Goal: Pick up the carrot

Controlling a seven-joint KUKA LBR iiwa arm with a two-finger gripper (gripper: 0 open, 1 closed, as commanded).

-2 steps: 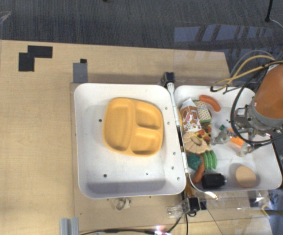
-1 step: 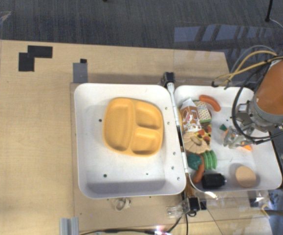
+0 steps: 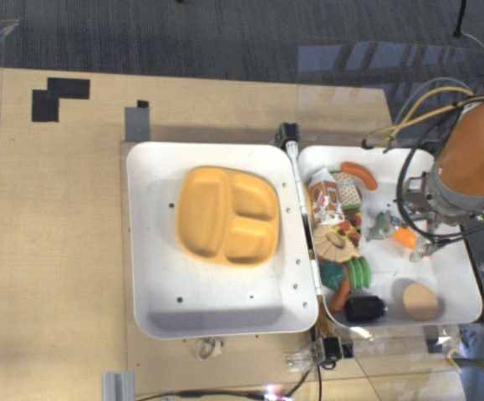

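While the arm [image 3: 476, 153] reaches in from the right over the right bin [image 3: 467, 295], its pincer [image 3: 398, 234] sits low inside that bin, just beside a small orange piece [image 3: 404, 238] that I take to be the carrot. The metal finger parts show to either side of it, one towards the toy pile and one towards the near wall, which suggests the wrist was lined up to straddle the piece. Whether the pincer is spread or pressed together I cannot tell; the wrist body and cables cover too much, and the orange piece is not plainly seen between the fingers, so no hold is recorded.

Carrot location: right bin, middle of the floor, apart from the cluster of toy food along the bin's left wall. That cluster holds a red sausage [image 3: 359, 175], a printed carton [image 3: 328, 200], a green ribbed item [image 3: 358, 271] and a black object [image 3: 364, 308]. A tan rounded item [image 3: 420, 301] lies nearer the front, well clear of the carrot.

Left bin [image 3: 145, 224] carries a yellow divided tray [image 3: 227, 214], centred, untouched by this step.

Carrot appearance: bright orange, small, blunt wedge outline, partly hidden by the pincer hardware. Surface detail too small to read. Judgement: its free-standing position on bare bin floor should favour a clean approach, though a small tapered piece may slip sideways when pinched.
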